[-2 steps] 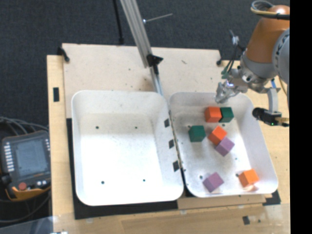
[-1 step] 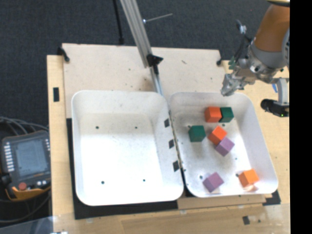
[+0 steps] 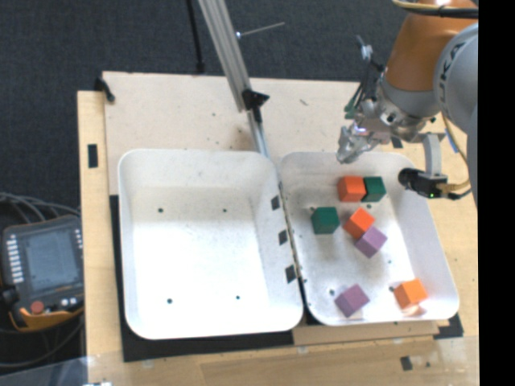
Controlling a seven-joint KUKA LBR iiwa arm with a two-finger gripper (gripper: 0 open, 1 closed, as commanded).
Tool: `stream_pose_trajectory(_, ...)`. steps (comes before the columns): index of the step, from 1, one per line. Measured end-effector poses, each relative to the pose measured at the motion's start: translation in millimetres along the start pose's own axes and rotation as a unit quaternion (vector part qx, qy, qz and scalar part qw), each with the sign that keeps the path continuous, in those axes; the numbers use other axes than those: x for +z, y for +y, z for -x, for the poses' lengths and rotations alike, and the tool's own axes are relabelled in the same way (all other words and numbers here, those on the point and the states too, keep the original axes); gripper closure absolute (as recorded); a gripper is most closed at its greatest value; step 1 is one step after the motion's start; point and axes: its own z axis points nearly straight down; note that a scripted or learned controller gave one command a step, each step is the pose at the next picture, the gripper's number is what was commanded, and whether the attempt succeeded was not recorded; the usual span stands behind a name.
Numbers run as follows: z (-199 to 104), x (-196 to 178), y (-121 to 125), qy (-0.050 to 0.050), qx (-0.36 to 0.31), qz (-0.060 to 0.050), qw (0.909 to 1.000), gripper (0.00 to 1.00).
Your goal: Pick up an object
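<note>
Gripper (image 3: 352,153) hangs over right bin's (image 3: 433,233) far rim; finger state cannot be told. Orange cube (image 3: 351,189) and green cube (image 3: 374,188) sit just below it, touching.

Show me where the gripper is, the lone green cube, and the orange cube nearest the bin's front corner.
gripper (image 3: 351,153), camera view, at its tip.
lone green cube (image 3: 325,219), camera view, top face.
orange cube (image 3: 410,293), camera view, top face.

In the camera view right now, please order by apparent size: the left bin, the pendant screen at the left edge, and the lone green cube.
1. left bin
2. pendant screen
3. lone green cube
The gaps are clear.
</note>
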Motion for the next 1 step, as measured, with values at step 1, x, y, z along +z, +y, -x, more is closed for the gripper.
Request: stream_pose_trajectory(1,-49.2,9.2,6.9,0.0,0.0,-0.001,1.0,1.0)
